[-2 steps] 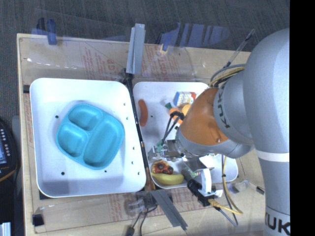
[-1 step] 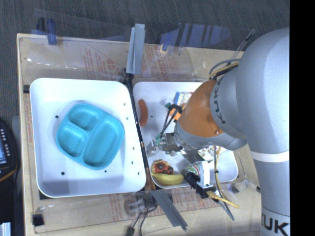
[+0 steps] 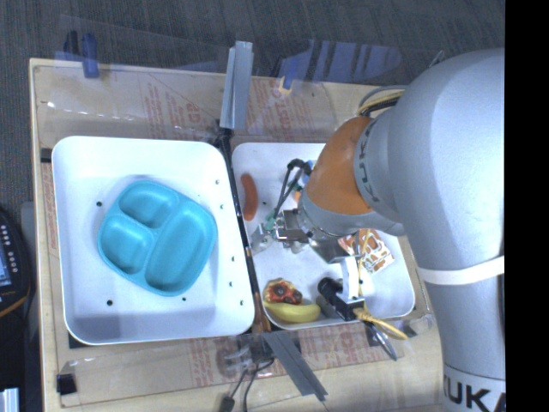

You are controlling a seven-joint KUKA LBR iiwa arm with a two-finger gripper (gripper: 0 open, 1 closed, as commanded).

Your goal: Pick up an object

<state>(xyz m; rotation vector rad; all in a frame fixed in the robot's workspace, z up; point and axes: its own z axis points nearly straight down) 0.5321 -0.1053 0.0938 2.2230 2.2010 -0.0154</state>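
A pale wooden bench (image 3: pixel 129 88) stands on dark carpet (image 3: pixel 129 7), with two white bins side by side on it. The left bin (image 3: pixel 77 161) holds a blue divided plate (image 3: pixel 159 237) near its middle, with bare white floor all round it. A grey bar (image 3: pixel 237 84) stands at the upper edge between the bins.

The right bin (image 3: pixel 257 157) is crowded. The grey arm (image 3: pixel 446 161) covers its right half, and the gripper (image 3: pixel 279 227) hangs low over the bin's middle; open or closed, I cannot tell. A sausage (image 3: pixel 250 194) lies along the left wall, just up and left of the gripper. A banana (image 3: pixel 293 313) lies along the lower rim, touching a red-and-yellow toy food (image 3: pixel 282 293) just above it. An orange-patterned packet (image 3: pixel 373 249) sits to the gripper's right, partly under the arm.
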